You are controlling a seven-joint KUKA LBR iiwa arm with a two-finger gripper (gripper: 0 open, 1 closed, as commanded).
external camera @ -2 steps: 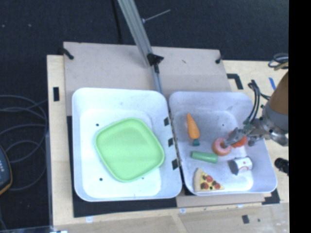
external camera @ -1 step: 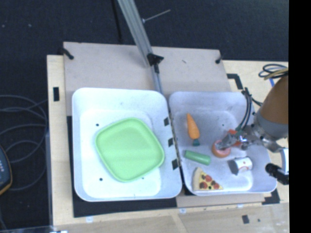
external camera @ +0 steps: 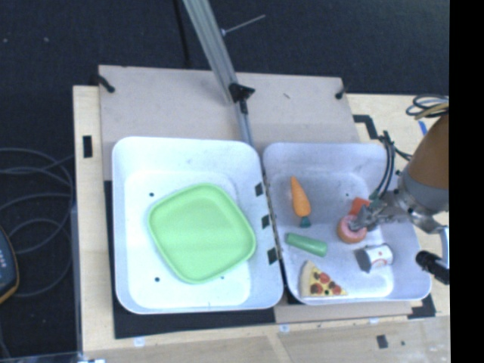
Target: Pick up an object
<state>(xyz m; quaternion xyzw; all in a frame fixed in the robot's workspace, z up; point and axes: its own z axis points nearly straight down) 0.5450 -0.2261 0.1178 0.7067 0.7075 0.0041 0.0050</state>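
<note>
Two bins below me: the left bin (external camera: 128,165) carries a green plate (external camera: 201,233), the right bin (external camera: 325,161) a carrot (external camera: 299,197), green cylinder (external camera: 306,243), pizza slice (external camera: 321,281), small white can (external camera: 376,257) and pink donut (external camera: 351,230). My gripper (external camera: 368,216) is right over that donut, touching it; open or closed, I cannot tell.

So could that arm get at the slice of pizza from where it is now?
Probably yes. The pizza slice lies flat in the right bin with open space above it and nothing on top. The gripper is over the pink donut in that same bin, so it looks like a short move over.
</note>
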